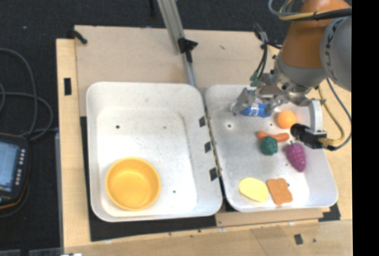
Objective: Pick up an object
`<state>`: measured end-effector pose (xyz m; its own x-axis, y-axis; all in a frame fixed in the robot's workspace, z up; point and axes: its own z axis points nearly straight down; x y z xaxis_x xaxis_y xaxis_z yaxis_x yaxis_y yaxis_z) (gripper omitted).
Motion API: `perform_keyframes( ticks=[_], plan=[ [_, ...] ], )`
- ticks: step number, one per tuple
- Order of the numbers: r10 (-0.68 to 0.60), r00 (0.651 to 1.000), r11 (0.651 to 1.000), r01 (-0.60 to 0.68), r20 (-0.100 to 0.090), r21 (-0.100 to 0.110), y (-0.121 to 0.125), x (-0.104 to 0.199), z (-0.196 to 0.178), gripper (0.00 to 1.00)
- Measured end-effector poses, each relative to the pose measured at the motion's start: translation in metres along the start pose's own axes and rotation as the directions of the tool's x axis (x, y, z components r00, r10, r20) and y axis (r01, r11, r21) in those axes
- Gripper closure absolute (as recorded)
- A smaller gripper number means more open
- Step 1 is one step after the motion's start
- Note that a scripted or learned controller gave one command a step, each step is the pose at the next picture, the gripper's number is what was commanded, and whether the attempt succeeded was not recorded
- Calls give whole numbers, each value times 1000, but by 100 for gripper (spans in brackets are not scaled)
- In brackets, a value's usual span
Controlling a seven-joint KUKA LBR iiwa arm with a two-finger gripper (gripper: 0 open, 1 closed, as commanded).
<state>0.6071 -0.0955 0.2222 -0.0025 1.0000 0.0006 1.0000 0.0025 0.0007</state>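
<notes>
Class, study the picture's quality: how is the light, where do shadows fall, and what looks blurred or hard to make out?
Camera view: even, soft overhead light, with no strong glare on the white bins; faint shadows under the yellow bowl and purple fruit; the whole picture is slightly soft and grainy; the gripper and the blue object beside it blur together; the floor is dark.

left bin (118, 101) open save yellow bowl (132, 183), right bin (237, 142) crowded rightward

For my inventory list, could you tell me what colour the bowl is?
Yellow-orange, the bowl in the camera view.
</notes>
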Motion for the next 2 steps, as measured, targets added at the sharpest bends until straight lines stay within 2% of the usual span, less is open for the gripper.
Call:
perform_keyframes(
  ticks=[1, 2],
  plan=[
    [0, 1000, 1000, 0, 0, 0, 0, 0, 0, 0],
    [4, 1000, 1000, -4, 3, 6, -1, -5, 63, 0]
  ],
)
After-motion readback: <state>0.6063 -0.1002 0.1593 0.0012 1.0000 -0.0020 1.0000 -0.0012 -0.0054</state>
